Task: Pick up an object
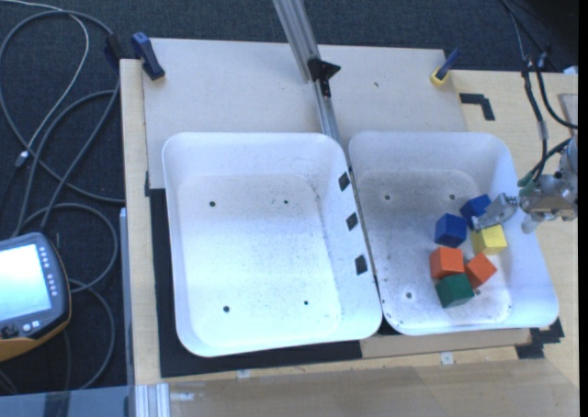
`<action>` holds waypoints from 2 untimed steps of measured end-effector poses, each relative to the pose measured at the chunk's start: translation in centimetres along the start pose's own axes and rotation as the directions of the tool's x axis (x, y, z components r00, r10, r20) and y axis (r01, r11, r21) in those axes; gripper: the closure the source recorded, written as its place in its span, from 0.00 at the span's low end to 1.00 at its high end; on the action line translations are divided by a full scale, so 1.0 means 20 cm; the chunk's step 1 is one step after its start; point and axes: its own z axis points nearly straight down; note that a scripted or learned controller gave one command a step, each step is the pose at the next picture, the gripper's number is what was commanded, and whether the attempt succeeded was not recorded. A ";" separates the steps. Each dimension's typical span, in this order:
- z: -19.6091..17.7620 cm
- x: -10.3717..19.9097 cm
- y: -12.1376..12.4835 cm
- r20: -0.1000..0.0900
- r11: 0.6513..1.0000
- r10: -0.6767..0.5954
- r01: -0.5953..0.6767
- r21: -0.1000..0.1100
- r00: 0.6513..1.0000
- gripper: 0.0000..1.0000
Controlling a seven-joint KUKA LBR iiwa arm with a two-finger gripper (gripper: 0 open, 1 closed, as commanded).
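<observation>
Several small blocks lie clustered in the right part of the right bin (413, 153). Two blue blocks (450, 229) (475, 207) sit at the top of the cluster, and a yellow block (492, 239) lies beside them. Below are two orange blocks (446, 262) (480, 270) and a green block (453, 291). My gripper (501, 212) reaches in over the bin's right wall, low down, with its tip next to the upper blue block and just above the yellow one. Nothing shows as lifted.
The left bin (184, 158) stands beside the right one. A slanted metal pole (292, 20) runs down to the seam between the bins. Blue (147, 55) and yellow (444, 70) clamps hold the board's back corners. A teach pendant (28, 291) and cables lie on the floor at left.
</observation>
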 end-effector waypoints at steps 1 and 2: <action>0.37 0.10 0.13 0.005 1.000 0.001 -0.001 -0.007 1.000 0.00; 0.54 0.41 0.01 -0.004 1.000 -0.004 0.004 0.005 1.000 0.00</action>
